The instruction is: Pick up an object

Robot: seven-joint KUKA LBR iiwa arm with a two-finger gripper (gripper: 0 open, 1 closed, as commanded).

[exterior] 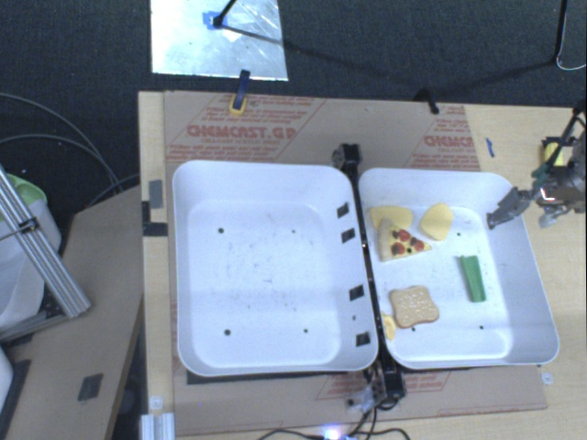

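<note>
While the left bin holds nothing, the right bin serves as the reference. Inside it lie a pizza slice, toast below the slice, a yellow piece and a green stick. The gripper hangs over the bin's upper right rim, its opening impossible to tell.

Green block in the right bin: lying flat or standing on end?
Lying flat. The green block rests lengthwise on the right bin floor, its long side showing, apart from the toast slice.

dark carpet floor, shiny metal sheet, cardboard-topped bench
</note>
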